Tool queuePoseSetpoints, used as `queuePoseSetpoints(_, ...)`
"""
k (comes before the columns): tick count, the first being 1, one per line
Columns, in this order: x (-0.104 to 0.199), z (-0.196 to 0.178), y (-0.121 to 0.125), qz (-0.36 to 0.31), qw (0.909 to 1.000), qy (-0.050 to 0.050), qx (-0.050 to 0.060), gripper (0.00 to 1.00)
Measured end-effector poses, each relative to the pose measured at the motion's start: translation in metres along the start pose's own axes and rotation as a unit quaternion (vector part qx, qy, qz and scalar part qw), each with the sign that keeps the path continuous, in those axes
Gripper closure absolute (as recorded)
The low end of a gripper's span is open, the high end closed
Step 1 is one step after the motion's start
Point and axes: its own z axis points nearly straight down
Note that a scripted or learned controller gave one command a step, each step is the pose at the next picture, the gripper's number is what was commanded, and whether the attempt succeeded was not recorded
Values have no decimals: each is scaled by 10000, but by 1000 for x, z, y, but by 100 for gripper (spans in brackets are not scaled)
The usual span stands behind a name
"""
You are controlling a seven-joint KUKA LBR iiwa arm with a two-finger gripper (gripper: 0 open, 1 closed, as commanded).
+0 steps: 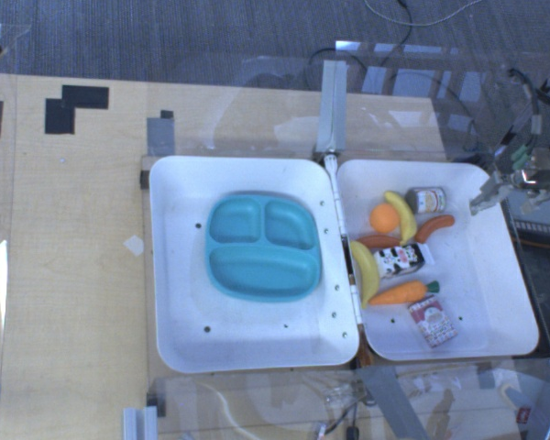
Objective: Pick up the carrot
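Orange carrot (401, 292) with green stub, lying flat in right bin (495, 282). Long axis nearly level, green end toward lower-right, tip pointing left at a banana (365, 271). Just below a milk carton (402, 259), above a red packet (433, 323). Open white floor to the right. Gripper (495, 191) near top-right rim; finger state impossible to tell.

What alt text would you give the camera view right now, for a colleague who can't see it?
A carrot lies in the right bin among bananas, an orange, sausages, a can and cartons. The gripper hovers at that bin's upper right edge, away from the carrot. The left bin holds a blue divided plate.
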Motion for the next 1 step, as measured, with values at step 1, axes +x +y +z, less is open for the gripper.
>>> queuePoseSetpoints(1, 47, 124, 6, -1833, 9831, 7, 1, 0)
